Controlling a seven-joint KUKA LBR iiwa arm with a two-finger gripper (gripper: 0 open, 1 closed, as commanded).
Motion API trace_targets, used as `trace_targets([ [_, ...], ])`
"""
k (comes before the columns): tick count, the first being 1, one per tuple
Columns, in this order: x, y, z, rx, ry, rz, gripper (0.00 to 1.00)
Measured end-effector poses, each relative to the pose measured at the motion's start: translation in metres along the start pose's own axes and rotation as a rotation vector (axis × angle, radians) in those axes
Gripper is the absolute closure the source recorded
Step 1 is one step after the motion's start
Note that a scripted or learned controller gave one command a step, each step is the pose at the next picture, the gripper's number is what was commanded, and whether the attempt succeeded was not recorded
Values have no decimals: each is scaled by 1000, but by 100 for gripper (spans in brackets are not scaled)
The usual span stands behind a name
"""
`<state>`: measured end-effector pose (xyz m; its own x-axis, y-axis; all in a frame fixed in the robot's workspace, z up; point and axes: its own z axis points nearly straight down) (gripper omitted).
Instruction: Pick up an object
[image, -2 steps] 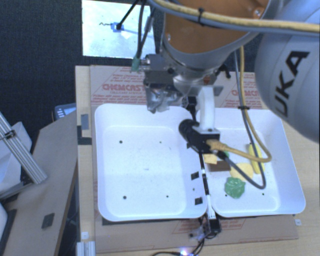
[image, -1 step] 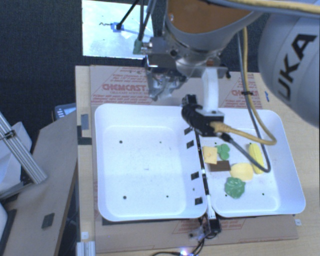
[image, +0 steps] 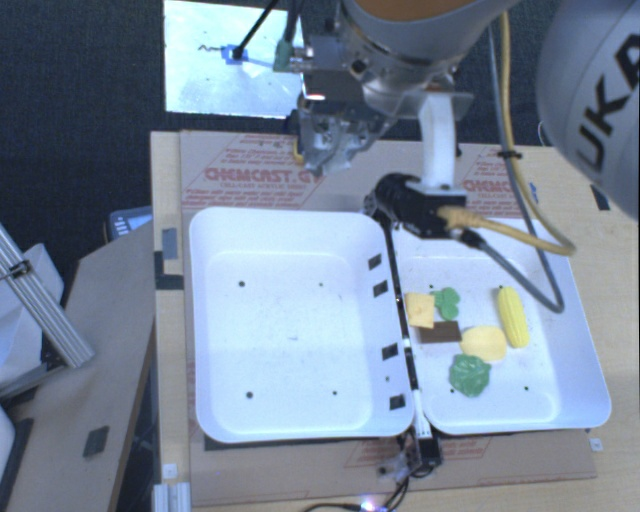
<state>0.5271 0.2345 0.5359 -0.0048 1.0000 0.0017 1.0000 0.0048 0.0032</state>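
Note:
The right bin (image: 560, 400) holds several small things near its left side. They are a yellow corn cob (image: 513, 316), a pale yellow rounded piece (image: 484, 343), a green leafy piece (image: 469, 375), a small green piece (image: 447, 299), a tan square (image: 421, 310) and a dark brown block (image: 438, 333). My gripper (image: 322, 150) hangs high over the bench's back edge, above the far rim of the left bin and well away from all of them. I see nothing in it.
The left bin (image: 210, 300) sits beside the right one, with a black-clipped divider (image: 395, 320) where they meet. A yellow cable and a grey hose (image: 530, 250) loop over the right bin's back. Cardboard (image: 240, 175) lies under both bins.

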Motion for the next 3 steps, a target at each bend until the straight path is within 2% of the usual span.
trace_targets([
  [1, -9, -42, 1, 4, -1, -1, 100],
  [3, 0, -41, 1, 2, -1, -2, 100],
])
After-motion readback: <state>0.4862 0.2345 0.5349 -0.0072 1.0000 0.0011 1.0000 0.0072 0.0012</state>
